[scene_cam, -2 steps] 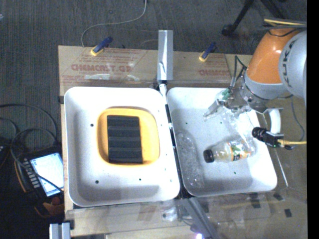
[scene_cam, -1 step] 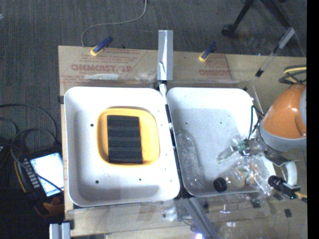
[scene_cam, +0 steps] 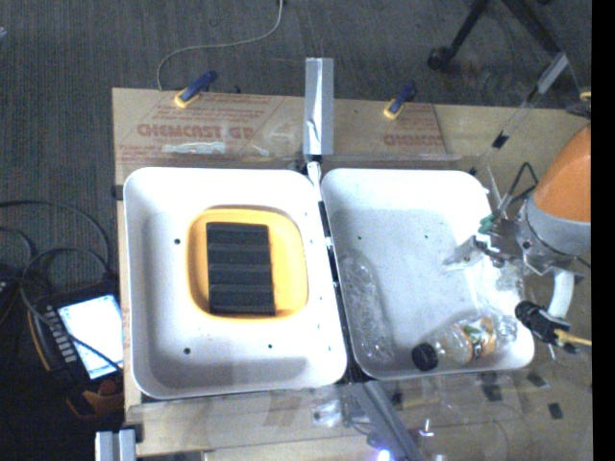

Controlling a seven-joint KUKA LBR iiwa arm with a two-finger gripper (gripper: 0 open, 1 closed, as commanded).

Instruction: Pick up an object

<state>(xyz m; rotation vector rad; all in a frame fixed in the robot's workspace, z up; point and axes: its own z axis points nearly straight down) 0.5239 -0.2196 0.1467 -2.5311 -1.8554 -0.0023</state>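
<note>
Near edge of bench (scene_cam: 288, 413): bare wood strip with metal framing below both bins. Right bin (scene_cam: 404, 209), near right corner: clear plastic bottle (scene_cam: 459, 342) lying on its side, black cap pointing left, label band around the middle, body running toward the bin's right wall. Along the right bin's left wall: second transparent item (scene_cam: 360, 301), crinkled and elongated, lying lengthwise from mid-bin toward the near edge; exact kind not discernible. Left bin (scene_cam: 154, 209), centre: yellow tray-like object (scene_cam: 248, 262) with rounded corners, carrying a black ribbed insert (scene_cam: 240, 267) of four ridged bands, resting flat on the bin floor, well apart from all walls. Right side, level with the middle of the right bin: grey arm (scene_cam: 562, 224) with orange band, entering over the bin's right wall. Gripper (scene_cam: 485, 248) at the right wall of the right bin, above the floor and just far of the bottle; metal parts and cables crowd the area, so fingers not separable and grasp state cannot be told; nothing visibly held. Bottle apart from the gripper, lying on the bin floor. Floor at near left, beside the left bin: tablet-like device (scene_cam: 82, 329) with lit screen and black cables. Far side of the bench: brown board (scene_cam: 231, 133) with faded red lettering, two clamps with blue-and-yellow handles (scene_cam: 195, 88), upright metal post (scene_cam: 318, 104) at the seam between the bins. Beyond: dark carpet, thin cable, chair base (scene_cam: 490, 17) at far right.
</note>
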